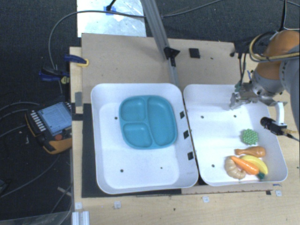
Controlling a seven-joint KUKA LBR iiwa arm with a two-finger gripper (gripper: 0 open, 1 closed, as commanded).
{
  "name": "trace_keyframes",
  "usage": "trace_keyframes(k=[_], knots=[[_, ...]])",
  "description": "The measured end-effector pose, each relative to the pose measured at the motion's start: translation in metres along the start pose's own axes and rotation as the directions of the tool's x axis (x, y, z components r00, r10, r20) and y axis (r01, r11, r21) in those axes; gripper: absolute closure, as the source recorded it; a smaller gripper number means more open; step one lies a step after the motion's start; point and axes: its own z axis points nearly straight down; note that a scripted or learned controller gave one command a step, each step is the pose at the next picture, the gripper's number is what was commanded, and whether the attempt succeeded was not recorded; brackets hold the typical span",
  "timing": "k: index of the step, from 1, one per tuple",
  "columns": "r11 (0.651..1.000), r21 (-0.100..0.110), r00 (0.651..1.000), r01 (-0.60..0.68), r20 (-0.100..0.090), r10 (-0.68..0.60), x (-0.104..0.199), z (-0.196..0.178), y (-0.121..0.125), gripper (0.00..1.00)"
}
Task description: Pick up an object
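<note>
On the left of my view, off the bench, I see a small device with a blue screen (50, 121) lying on the dark floor among black cables. Just right of it begins the tan bench top (126, 60), and a blue and yellow clamp (75, 60) grips its left edge.

Moving right, I reach the left bin (108, 172). It holds a teal divided plate (148, 121) with three compartments, set toward the far half of the bin. Behind it a grey pole (157, 22) slants up from the bench toward the top of the view.

Next comes the right bin (206, 139), touching the left bin along their shared edge. Its toys are bunched in the near right corner. A green knobbly ball (250, 136) sits farthest back in the group. Just in front of it lies a brown drumstick (252, 151). Nearer still, an orange carrot (245, 164) lies across a tan, curled piece (234, 168), with a yellow banana (257, 163) touching it on the right.

At the far right the arm reaches in, its orange band (281, 46) showing above the wrist. The gripper (236, 101) hangs over the far right part of the right bin, well apart from the toys. I cannot tell how its tips stand, and I see nothing between them.
</note>
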Motion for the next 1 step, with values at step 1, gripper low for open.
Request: trace_keyframes(k=[1], knots=[[1.0,-0.003,1.0,-0.001,-0.001,0.001,-0.0054,-0.0647,0.0063,1.0]])
